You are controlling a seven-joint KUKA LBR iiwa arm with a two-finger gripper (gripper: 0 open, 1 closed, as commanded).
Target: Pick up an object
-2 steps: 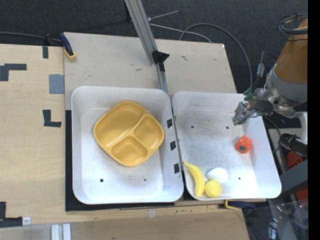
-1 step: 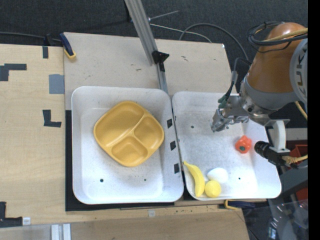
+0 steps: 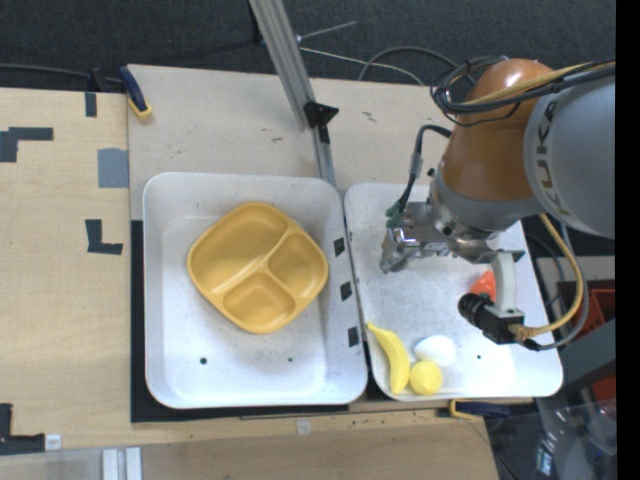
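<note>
Near the small yellow plastic banana (image 3: 391,357), judged light, stiff and slippery at the right white bin's (image 3: 450,293) front edge, the tool's (image 3: 396,251) state cannot be told; a mid-body grasp is advised.

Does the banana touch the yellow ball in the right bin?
Touching. The camera view shows the banana lying against the yellow ball, with no bin floor showing between them.
</note>
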